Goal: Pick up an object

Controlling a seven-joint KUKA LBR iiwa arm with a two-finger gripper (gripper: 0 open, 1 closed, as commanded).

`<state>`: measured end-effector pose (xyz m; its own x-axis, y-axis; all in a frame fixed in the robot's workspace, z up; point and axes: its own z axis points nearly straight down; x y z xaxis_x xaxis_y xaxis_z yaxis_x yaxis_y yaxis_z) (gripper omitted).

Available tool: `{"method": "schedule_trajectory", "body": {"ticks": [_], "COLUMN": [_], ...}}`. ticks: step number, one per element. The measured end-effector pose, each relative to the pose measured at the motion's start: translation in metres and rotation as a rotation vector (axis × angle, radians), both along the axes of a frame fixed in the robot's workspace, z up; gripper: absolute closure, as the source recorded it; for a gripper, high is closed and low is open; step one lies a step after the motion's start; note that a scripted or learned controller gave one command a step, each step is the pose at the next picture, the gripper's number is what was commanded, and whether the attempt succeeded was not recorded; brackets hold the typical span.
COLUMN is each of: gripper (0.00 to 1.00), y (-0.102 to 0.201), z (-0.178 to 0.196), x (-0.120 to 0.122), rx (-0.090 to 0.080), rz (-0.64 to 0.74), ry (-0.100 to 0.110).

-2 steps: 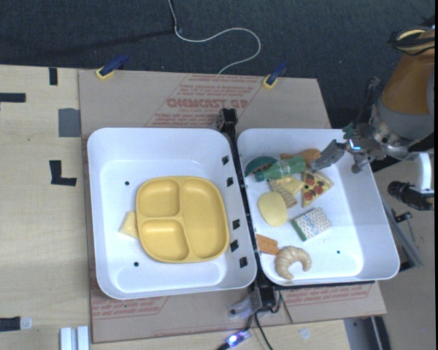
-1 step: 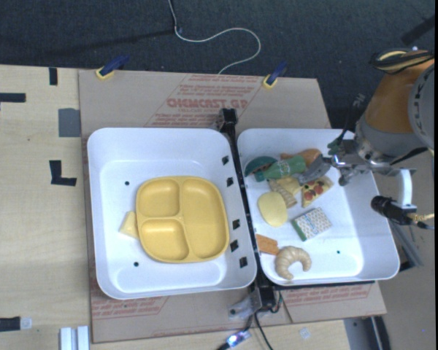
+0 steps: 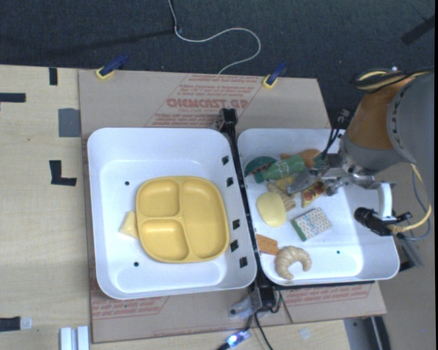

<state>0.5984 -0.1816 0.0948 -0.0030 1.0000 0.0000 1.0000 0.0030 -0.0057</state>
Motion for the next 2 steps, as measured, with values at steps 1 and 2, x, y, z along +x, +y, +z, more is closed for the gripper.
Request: {"method": "schedule_trajectory", "body": {"ticks": [1,2], "gripper": [0.00,1.00], "y": [0.001,0.001], "z": [-0.010,0.000], "x": [0.000,0.001], "rx": [-0.001,-0.002], "rz": [0.000,0.000], "ry": [-0.005,-0.005]}}
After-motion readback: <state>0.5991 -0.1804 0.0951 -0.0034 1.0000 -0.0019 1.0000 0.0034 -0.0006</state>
